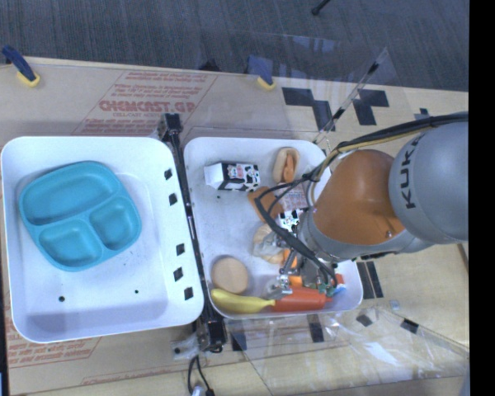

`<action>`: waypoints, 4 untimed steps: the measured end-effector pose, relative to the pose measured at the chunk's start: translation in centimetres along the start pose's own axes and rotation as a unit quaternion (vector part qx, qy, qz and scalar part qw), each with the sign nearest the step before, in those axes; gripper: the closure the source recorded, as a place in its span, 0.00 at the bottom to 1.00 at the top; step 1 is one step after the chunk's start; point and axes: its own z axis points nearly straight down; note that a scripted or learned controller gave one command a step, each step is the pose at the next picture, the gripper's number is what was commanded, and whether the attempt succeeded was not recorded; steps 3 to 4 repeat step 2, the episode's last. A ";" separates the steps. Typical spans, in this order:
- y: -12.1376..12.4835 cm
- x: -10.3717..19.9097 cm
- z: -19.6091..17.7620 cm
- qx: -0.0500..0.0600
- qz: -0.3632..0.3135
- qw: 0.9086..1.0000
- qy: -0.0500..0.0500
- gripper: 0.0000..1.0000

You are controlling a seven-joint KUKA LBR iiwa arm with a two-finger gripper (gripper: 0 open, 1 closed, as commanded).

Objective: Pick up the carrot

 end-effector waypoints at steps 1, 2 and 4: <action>0.2 -0.2 -1.0 0.000 -0.005 1.000 -0.002 1.00; 2.7 0.3 -7.5 0.000 0.219 0.976 -0.002 1.00; 2.7 0.3 -7.5 0.000 0.219 0.976 -0.002 1.00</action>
